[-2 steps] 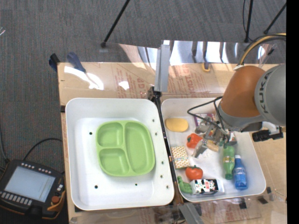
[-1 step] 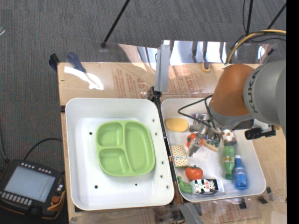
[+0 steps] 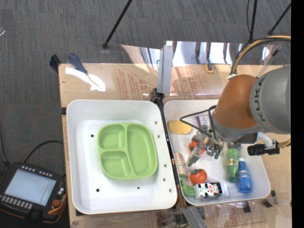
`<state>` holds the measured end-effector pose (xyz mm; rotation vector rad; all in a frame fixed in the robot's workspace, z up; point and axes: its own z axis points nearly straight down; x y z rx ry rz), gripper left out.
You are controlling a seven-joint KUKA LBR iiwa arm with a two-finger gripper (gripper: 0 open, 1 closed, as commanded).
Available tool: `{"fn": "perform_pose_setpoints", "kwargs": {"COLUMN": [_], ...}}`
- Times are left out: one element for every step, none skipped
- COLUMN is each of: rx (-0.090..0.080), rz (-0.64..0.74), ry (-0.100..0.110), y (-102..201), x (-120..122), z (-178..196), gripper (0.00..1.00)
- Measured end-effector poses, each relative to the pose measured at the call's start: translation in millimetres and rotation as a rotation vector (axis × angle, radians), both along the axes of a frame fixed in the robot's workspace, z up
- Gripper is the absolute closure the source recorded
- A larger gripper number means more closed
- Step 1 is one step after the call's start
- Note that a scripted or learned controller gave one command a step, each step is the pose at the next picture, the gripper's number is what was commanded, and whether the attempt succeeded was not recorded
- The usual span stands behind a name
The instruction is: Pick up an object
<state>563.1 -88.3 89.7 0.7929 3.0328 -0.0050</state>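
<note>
2 white bins (image 3: 76, 127), claw (image 3: 202, 151) over right one

A brown bench (image 3: 118, 82), seemingly cardboard-covered, bears two white bins: left bin (image 3: 76, 127), right bin (image 3: 259, 175)

Green tray (image 3: 127, 150), red tomato (image 3: 198, 176), blue bottle (image 3: 244, 176), green bottle (image 3: 232, 163), perhaps yellow disc (image 3: 179, 126).

Around me: grey carpet floor (image 3: 71, 18), ribbed in texture. Thin black stand legs (image 3: 121, 17) slant across it at top centre and top right. My bench (image 3: 118, 82) is brown board, glare-streaked along its far edge. A teach pendant (image 3: 31, 189) with lit screen lies on the floor, lower left.
</note>
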Motion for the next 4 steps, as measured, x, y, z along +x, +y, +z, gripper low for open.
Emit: {"fn": "perform_pose_setpoints", "kwargs": {"rx": [0.006,0.004,0.006,0.007], "rz": [-0.077,-0.249,-0.328,-0.324], "ry": [0.006,0.008,-0.005,0.005], "y": [4.0,3.8,1.2,1.0], "x": [30.9,-44.6,-78.6,-80.9], "z": [-2.4,-2.9,-0.5,6.8], "gripper": [0.00,0.00,0.00,1.00]}}
